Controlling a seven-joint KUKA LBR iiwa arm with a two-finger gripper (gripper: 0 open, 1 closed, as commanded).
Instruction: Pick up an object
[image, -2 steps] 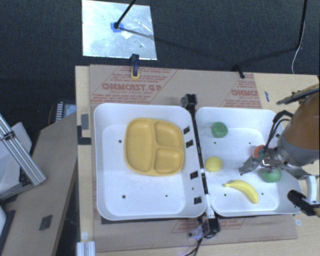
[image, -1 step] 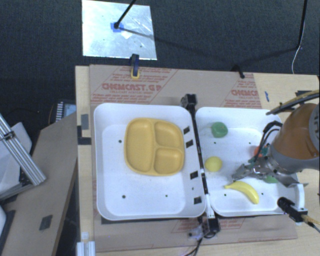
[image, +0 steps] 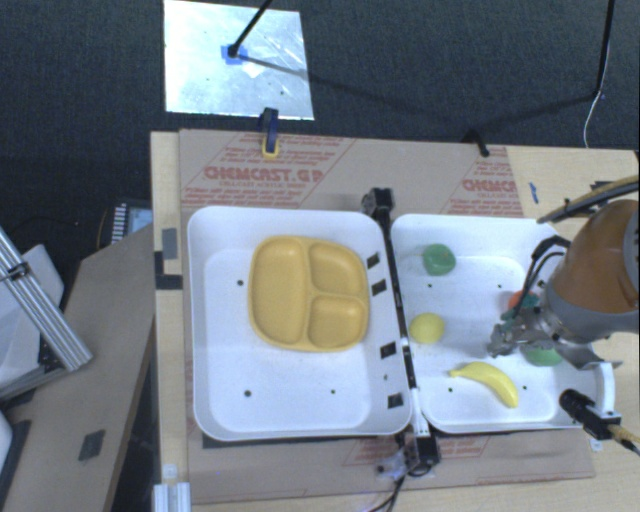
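Where banana (image: 486, 382) lies, gripper (image: 508, 338) near

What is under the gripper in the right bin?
A green object pokes out from beneath the gripper, near the right bin's right side. The arm covers most of it, so its shape and whether the gripper touches it cannot be seen.

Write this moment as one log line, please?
arm: over right bin | gripper: low, near banana | nothing seen held | left bin: yellow tray
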